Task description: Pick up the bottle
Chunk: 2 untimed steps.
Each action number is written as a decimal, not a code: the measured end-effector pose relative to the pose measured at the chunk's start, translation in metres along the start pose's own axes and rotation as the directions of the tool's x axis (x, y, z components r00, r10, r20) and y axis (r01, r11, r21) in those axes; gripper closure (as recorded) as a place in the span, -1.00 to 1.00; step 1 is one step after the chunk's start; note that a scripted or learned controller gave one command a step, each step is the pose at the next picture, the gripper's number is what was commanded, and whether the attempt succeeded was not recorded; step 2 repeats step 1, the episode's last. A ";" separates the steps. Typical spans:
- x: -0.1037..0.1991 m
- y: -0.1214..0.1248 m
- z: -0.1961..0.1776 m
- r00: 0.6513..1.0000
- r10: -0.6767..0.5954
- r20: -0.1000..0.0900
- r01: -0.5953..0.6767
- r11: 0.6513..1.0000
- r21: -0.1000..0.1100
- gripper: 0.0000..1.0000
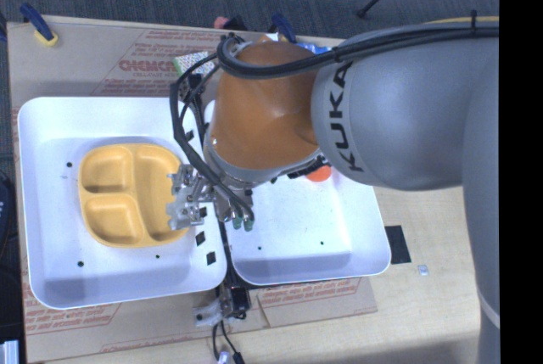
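Note:
My gripper [193, 203] hangs low over the seam between the two white bins, at the right edge of a yellow divided plate [127, 193] lying in the left bin [51, 269]. I see nothing held in it. The grey arm with its orange band [263, 112] covers most of the right bin [339, 243]. A small orange-red piece [318, 174] peeks out from under the arm in the right bin; whether it belongs to the bottle is unclear. The rest of whatever lies there is hidden by the arm.
Both bins rest on a cardboard sheet [127, 57] clamped with blue clips [38, 23] at the back. Black cables [182, 112] loop beside the wrist. A small black patch [396, 243] lies on the bench right of the bins.

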<state>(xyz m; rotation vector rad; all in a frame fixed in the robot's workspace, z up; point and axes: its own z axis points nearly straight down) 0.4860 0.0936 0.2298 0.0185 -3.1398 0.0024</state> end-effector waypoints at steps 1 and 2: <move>-0.001 0.044 0.033 1.000 0.011 -0.001 -0.011 1.000 0.000 1.00; -0.001 0.044 0.033 1.000 0.011 -0.001 -0.011 1.000 0.000 1.00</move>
